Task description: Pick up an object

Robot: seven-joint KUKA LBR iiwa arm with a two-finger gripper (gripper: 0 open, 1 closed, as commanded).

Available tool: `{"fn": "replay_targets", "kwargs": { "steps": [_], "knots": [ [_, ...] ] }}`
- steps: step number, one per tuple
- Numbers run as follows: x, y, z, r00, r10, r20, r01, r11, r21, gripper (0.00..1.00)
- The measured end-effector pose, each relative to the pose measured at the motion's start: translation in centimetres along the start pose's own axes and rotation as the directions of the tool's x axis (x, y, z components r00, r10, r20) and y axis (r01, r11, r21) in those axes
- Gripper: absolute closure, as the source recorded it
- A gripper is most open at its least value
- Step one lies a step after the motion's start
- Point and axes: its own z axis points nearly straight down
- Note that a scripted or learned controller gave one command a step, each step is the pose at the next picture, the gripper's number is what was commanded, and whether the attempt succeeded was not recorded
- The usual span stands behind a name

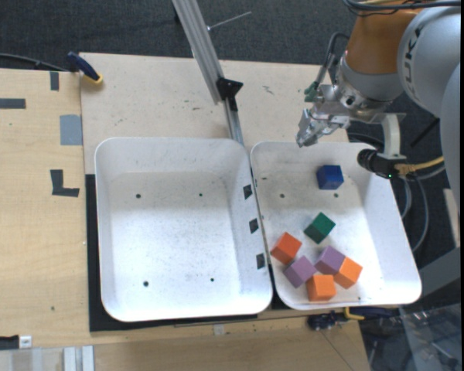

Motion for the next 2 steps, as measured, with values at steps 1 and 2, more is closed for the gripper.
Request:
{"fn": "replay_targets", "kwargs": {
  "steps": [1, 2],
  "knots": [
    [5.7, -0.3, 1.5, 1.0, 0.0, 0.0, 0.0, 1.0, 0.001, 1.0],
    [11.8, -1.0, 1.6, 1.0, -0.001, 0.0, 0.001, 1.0, -0.001, 1.0]
  ]
}}
